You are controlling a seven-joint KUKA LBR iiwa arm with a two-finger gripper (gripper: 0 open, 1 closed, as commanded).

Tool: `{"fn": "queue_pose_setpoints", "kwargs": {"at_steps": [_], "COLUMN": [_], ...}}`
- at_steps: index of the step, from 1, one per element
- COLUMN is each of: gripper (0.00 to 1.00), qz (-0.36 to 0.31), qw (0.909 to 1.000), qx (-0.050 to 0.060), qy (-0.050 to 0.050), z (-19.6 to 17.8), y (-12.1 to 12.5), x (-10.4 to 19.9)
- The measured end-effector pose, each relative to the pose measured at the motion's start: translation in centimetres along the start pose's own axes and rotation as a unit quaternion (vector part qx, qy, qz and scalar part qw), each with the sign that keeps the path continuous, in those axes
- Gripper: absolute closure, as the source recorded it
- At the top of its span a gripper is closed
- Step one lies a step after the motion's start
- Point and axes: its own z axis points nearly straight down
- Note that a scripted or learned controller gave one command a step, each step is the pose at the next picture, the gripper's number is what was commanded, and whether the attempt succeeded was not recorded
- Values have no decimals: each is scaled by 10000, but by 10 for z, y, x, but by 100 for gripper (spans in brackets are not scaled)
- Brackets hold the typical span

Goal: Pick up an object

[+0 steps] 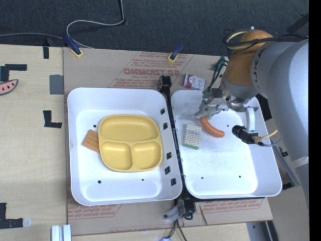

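Observation:
An orange sausage-shaped toy [212, 127] lies in the right bin [228, 185], toward its far side. A pale green speckled sponge block [192, 136] rests just left of it. My gripper [206, 111] hangs low over the bin, right above the far end of the orange toy, with its fingers pointing down-left. The view does not show anything held between them. The grey arm with its orange band [243, 67] reaches in from the right and covers the bin's far right corner.
The left bin [80, 185] holds a yellow divided plate [131, 141] with a brown cracker-like piece [91, 140] tucked at its left. A small red-and-white packet [193, 81] lies on the cardboard beyond the right bin. A black cable fitting [246, 134] hangs at the right.

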Motion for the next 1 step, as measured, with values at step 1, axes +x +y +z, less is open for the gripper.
{"fn": "queue_pose_setpoints", "kwargs": {"at_steps": [1], "gripper": [100], "qz": [-2], "qw": [10000], "qx": [6], "qy": [4], "z": [-9], "y": [0], "x": [0]}}
